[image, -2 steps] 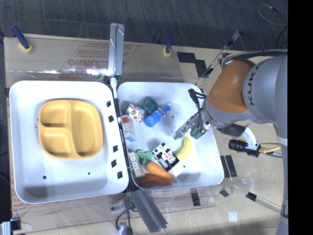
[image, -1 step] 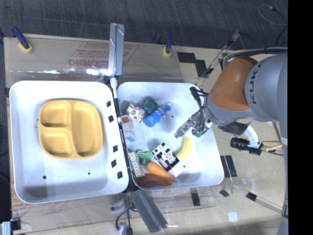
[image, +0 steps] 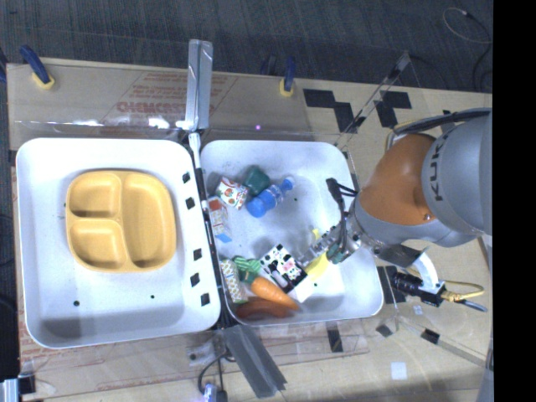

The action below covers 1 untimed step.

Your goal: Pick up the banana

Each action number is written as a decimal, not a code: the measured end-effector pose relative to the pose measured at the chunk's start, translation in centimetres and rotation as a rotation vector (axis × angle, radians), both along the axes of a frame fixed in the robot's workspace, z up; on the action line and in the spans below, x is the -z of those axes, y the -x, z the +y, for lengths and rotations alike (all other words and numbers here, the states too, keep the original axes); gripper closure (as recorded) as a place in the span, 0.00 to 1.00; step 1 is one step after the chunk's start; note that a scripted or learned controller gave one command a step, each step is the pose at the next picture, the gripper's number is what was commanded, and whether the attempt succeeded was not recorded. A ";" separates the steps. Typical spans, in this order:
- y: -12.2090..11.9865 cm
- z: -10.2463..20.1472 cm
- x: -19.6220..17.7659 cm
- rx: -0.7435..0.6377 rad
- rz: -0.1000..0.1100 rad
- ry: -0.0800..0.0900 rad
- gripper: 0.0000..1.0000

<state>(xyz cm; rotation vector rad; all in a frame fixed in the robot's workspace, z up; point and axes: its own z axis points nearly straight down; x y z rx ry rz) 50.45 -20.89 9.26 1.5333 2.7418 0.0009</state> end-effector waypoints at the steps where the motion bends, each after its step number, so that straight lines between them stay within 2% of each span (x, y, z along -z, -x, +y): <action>1: -0.6 5.0 -8.5 0.249 0.000 0.000 1.00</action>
